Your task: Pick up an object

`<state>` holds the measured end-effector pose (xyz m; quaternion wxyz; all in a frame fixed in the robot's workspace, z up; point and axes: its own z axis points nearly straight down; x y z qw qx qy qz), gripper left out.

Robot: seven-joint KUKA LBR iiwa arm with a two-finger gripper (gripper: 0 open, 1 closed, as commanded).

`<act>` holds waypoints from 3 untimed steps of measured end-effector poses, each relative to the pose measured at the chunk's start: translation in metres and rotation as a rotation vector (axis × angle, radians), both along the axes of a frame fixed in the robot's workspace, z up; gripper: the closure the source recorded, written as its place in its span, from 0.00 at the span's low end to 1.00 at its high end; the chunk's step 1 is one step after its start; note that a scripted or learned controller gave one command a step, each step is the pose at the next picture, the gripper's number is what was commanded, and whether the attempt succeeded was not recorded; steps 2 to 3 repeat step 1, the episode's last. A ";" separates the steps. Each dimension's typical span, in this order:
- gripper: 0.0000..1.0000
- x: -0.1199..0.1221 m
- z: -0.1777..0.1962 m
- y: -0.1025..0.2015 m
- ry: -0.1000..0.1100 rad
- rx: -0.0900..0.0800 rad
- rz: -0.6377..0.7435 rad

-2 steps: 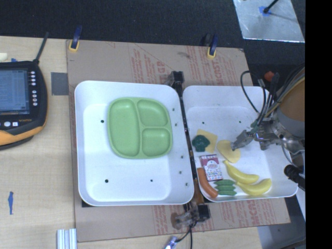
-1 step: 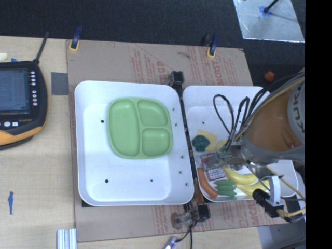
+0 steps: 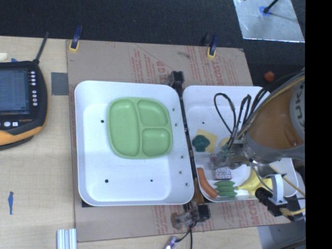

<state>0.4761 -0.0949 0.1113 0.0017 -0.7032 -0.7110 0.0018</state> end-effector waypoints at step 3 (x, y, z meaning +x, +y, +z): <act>1.00 0.059 0.085 0.042 -0.003 0.001 -0.006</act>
